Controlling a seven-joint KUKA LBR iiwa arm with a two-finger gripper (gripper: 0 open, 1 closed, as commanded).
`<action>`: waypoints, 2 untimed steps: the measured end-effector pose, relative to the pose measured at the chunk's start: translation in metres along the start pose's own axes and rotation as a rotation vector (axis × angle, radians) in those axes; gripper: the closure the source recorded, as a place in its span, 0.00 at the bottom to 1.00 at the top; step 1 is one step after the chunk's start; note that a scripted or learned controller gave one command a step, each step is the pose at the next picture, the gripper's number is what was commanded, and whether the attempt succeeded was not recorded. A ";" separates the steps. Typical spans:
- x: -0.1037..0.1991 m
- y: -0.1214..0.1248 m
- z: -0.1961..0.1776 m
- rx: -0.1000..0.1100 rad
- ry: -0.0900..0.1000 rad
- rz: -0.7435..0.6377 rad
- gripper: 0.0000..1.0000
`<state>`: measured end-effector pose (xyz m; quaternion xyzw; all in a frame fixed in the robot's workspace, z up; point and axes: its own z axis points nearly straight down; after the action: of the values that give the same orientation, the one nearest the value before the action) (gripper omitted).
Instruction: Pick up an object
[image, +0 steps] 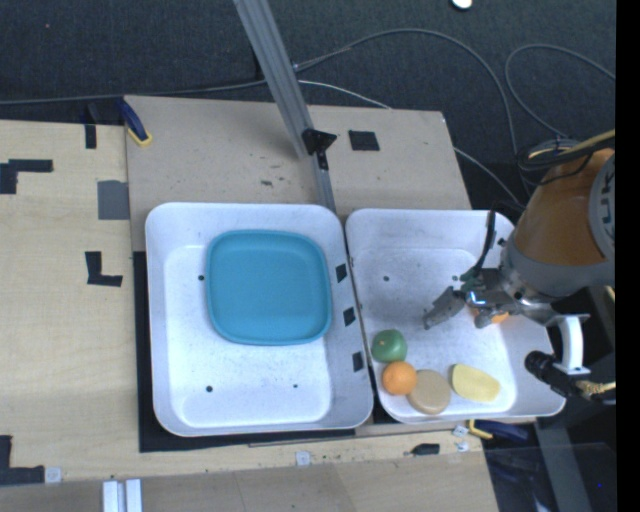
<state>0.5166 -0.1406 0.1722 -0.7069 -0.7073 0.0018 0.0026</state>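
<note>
In the right bin (420, 240), along its near edge, lie a green ball (389, 346), an orange ball (399, 378), a tan round piece (431, 392) and a yellow piece (475, 383). My gripper (437, 313) hangs over the middle of that bin, reaching in from the right, its dark fingers pointing left and down. It is above and to the right of the green ball, apart from it. Nothing shows between the fingers. I cannot make out how wide they stand.
The left bin (180, 390) holds a blue square plate (268, 286). A grey metal pole (290, 95) slants down to the seam between the bins. The arm's orange band (560, 210) and grey wrist hang over the right bin's right rim. Cables lie behind the bench.
</note>
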 end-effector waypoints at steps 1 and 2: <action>0.007 -0.008 0.056 -0.001 0.000 0.000 0.00; 0.007 -0.007 0.044 -0.005 0.000 0.000 1.00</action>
<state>0.5096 -0.1333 0.1282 -0.7067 -0.7075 0.0003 0.0008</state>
